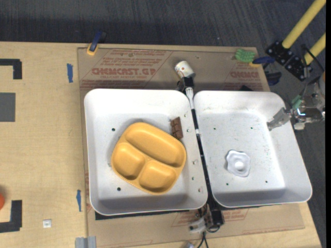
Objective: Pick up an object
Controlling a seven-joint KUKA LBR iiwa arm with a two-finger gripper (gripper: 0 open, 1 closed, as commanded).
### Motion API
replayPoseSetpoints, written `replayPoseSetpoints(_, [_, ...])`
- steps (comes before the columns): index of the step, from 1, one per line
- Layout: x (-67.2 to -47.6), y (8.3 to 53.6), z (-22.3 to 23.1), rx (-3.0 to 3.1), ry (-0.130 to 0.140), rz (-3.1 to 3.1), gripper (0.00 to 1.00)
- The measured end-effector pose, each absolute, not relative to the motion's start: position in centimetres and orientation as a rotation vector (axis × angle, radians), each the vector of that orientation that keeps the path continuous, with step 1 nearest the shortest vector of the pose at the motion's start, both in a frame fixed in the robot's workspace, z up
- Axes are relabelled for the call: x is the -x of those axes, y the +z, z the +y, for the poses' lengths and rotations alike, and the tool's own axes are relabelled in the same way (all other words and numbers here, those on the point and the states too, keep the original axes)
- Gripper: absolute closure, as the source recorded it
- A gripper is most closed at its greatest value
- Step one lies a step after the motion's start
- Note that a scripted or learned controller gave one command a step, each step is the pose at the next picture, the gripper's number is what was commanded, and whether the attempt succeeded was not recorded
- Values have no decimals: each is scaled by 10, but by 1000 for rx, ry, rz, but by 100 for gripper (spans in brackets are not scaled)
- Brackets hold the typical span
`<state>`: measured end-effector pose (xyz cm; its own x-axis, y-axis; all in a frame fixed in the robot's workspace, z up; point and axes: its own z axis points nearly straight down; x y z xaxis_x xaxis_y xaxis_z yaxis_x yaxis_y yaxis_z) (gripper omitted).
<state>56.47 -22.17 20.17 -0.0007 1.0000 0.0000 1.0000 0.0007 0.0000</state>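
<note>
A yellow three-part plate (149, 157) lies upside down in the left bin (98, 138). A small brown block (176, 127) rests by that bin's right wall, just beyond the plate. In the right bin (258, 190) sits a small white round piece (238, 163) with wavy edges. My gripper (282, 118) hangs at the right bin's far right rim, well apart from the white piece, and I see nothing in it. Most of the arm is cut off by the frame's edge.
A white knob on a black stem (183, 71) stands behind the gap between the bins. Blue and green clamps (248, 57) hold the cardboard sheet's far edge. A yellow pole (305, 17) and black fittings rise at the back right.
</note>
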Motion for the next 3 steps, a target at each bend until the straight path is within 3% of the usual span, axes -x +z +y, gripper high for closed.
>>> replayPoseSetpoints(1, [-487, 124, -157, 2411, 1, -2011, 0])
replayPoseSetpoints(2, [-496, 85, -91, 2557, 0, -1822, 0])
replayPoseSetpoints(3, [-497, 95, -91, 2558, -4, -1820, 100])
